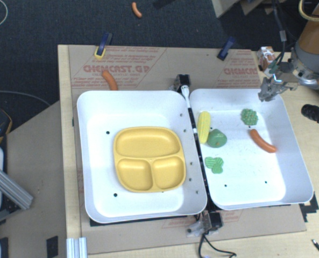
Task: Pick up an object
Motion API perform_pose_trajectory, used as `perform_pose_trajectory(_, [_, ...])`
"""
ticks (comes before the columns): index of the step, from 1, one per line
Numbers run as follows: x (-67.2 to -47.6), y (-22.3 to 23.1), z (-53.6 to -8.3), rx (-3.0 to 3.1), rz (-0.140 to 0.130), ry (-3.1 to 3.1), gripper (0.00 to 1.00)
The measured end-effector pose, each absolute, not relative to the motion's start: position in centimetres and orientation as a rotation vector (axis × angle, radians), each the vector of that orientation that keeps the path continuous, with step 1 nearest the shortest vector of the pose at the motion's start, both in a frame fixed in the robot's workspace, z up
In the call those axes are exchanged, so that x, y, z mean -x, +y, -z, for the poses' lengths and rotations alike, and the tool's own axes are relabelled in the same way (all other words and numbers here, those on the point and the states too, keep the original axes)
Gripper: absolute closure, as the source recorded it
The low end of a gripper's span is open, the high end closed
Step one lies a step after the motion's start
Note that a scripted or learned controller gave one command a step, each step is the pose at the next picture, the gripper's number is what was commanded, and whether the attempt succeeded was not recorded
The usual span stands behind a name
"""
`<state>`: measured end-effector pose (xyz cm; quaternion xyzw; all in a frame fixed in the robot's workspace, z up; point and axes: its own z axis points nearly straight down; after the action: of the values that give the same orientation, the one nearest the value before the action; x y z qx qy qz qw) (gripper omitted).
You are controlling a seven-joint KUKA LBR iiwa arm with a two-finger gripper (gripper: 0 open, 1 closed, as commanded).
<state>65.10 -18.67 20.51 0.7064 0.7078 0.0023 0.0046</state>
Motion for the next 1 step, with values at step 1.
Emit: perform_pose_trajectory(1, [-65.21, -18.68, -22.71, -2.216, -0.004, 2.219, 1.0])
